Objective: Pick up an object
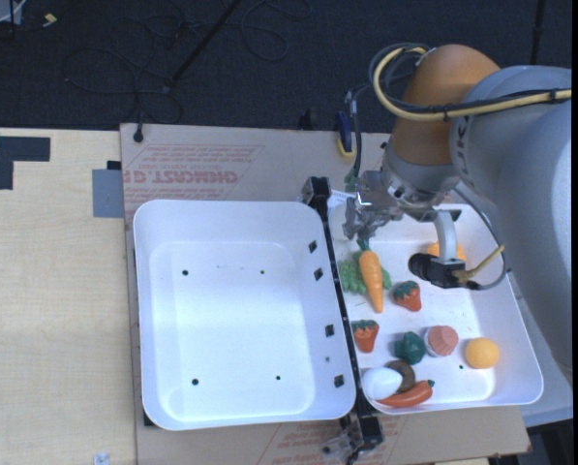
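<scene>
From the camera view, my gripper hangs just above the carrot's far end in the right bin; whether I'm clenched or released, I cannot tell. The carrot looks light, hard, smooth plastic; I'd pinch across its thick middle.

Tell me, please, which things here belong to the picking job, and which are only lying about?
Job: gripper; carrot just below it; right bin.

Lying about: strawberry, orange ball, chili, egg, left bin, cardboard.
</scene>
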`<state>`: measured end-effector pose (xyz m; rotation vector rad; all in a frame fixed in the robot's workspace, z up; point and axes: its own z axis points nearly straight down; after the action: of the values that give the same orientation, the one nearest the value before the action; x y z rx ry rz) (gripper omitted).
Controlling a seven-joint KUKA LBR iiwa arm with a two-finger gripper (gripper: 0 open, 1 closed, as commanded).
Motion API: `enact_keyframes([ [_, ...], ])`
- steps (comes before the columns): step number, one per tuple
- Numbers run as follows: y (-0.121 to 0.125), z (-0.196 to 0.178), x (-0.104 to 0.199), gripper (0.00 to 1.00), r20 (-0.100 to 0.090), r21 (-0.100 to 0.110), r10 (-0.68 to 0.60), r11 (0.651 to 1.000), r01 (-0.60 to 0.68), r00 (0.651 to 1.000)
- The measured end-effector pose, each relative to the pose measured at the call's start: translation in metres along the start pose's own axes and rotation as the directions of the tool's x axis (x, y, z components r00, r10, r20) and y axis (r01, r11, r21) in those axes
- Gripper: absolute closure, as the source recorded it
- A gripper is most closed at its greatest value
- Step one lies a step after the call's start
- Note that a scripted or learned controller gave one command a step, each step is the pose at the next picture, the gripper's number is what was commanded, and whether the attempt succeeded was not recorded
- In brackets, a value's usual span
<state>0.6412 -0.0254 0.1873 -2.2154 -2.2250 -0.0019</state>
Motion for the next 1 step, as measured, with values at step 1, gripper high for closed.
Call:
enact_keyframes([
  [1,-0.0015,0.0000,-0.0021,0.00,0.002,0.003,0.001,1.000,-0.001,1.000],
])
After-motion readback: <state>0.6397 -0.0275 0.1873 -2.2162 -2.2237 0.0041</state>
